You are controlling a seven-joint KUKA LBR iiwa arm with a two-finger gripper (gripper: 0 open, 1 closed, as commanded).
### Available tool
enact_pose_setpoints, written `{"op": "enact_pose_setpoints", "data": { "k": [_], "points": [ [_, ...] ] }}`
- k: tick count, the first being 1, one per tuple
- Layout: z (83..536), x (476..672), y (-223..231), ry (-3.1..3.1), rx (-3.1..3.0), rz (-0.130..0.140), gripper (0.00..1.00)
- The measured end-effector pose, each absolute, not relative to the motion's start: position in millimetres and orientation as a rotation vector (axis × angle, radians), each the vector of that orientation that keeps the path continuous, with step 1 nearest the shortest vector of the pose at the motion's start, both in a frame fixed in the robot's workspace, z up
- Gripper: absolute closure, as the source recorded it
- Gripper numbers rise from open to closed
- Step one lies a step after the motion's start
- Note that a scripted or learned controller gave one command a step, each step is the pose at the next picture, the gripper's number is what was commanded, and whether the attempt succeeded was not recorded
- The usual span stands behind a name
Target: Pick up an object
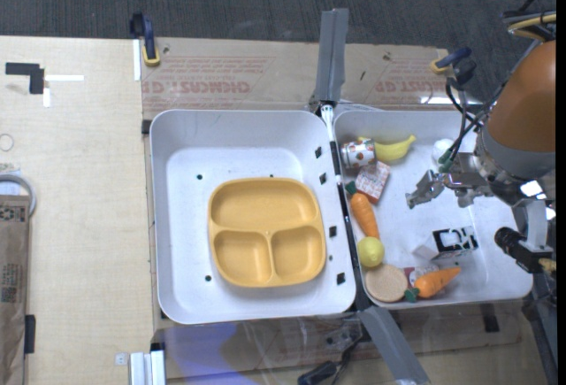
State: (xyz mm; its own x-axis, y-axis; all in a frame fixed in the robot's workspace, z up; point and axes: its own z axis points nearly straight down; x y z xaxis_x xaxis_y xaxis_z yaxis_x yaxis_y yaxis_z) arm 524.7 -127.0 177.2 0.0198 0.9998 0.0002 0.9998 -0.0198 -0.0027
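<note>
The right bin (495,286) holds several small items. A banana (395,147) and a small can (356,152) lie at its far left, with a red and white packet (373,181) just below them. A long carrot (363,213), a yellow lemon (370,251) and a tan round disc (386,283) run down the left wall. A small carrot (436,281) and a black and white box (455,240) lie near the front. My gripper (424,194) hangs over the bare middle of this bin, open, with nothing between its fingers.
The left bin (172,197) holds a yellow divided plate (266,231). A small white thing (442,149) sits at the back of the right bin. The arm's orange band (531,109) looms over the right bin's right side. A grey divider bar (332,65) stands behind the bins.
</note>
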Motion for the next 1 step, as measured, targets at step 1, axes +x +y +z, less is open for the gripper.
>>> {"op": "enact_pose_setpoints", "data": {
  "k": [1],
  "points": [
    [212.5, 559.0, -112.8, -2.262, -2.179, 0.002, 0.00]
  ]
}}
